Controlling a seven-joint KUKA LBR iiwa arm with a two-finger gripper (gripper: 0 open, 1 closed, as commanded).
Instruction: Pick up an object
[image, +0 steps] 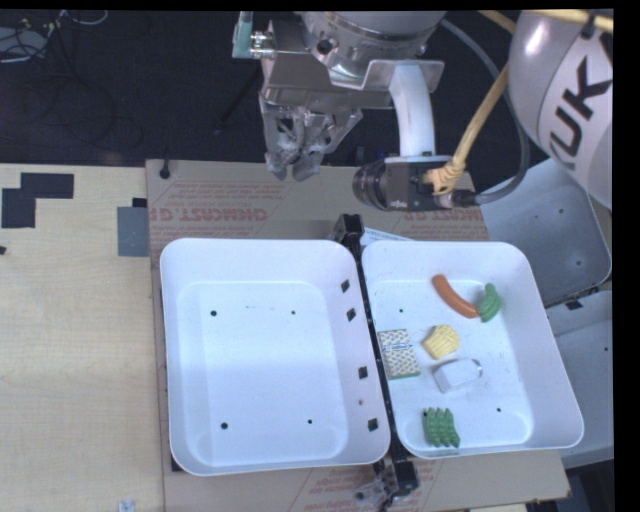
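Fingers hang above the left bin, seemingly closed, holding nothing.

Two bins sit side by side on the counter. The right bin holds a carrot, corn piece, patterned packet and clear cup; the tool hangs behind the left bin.

Bench: cardboard sheet on it, two white bins atop.
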